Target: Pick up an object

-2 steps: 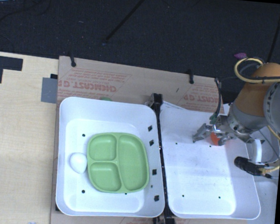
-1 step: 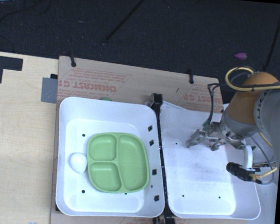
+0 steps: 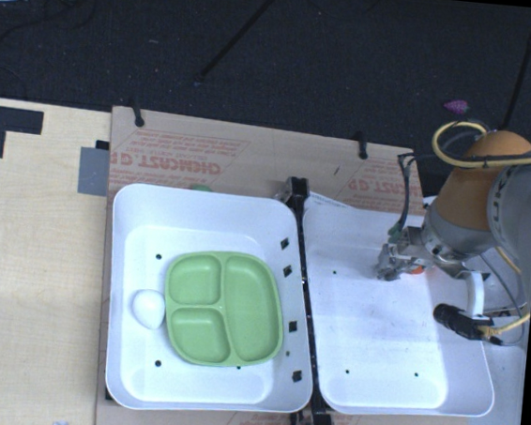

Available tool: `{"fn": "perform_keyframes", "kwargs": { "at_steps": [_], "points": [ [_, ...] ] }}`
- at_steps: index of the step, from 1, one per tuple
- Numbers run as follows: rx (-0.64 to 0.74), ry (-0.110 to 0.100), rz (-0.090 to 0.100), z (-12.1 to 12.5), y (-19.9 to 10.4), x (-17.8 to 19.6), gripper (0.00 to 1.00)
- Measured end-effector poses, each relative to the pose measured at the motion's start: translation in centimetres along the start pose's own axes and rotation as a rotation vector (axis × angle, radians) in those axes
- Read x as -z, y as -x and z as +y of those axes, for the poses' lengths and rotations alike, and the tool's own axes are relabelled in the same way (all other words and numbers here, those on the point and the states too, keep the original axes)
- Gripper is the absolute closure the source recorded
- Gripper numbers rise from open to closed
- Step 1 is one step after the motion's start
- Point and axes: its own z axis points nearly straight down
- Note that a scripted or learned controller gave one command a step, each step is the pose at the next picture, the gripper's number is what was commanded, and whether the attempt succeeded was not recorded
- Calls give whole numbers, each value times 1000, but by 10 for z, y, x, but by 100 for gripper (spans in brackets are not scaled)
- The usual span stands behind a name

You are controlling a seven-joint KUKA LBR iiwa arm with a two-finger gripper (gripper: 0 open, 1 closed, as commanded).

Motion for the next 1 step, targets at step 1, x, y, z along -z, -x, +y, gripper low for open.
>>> {"fn": "perform_keyframes", "kwargs": {
  "at_steps": [1],
  "points": [
    [2, 5, -1, 3, -8, 48, 100]
  ]
}}
